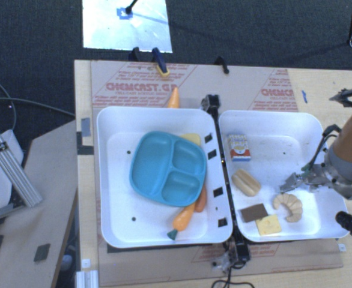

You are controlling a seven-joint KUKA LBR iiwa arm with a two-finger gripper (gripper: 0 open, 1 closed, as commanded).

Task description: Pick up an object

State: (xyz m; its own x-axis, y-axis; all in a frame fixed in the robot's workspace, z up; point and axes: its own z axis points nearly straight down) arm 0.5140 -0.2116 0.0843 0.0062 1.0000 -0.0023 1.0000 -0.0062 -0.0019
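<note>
Near the right bin's (311, 125) front lay the croissant (290, 207), just beside the gripper (293, 183); whether that tool was apart or together, I could not tell. It looked light, rigid and smooth, probably best pinched across its thick middle.

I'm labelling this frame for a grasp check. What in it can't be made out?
- Hand: blurred in the camera view, above the croissant; open or shut cannot be told.
- Arm: cut off by the right edge.
- Carrot: partly hidden under the blue tray, as is a yellow piece.
- Small box: print too small to read.
- Orange thing behind the left bin: the bin's rim hides its lower part.
</note>
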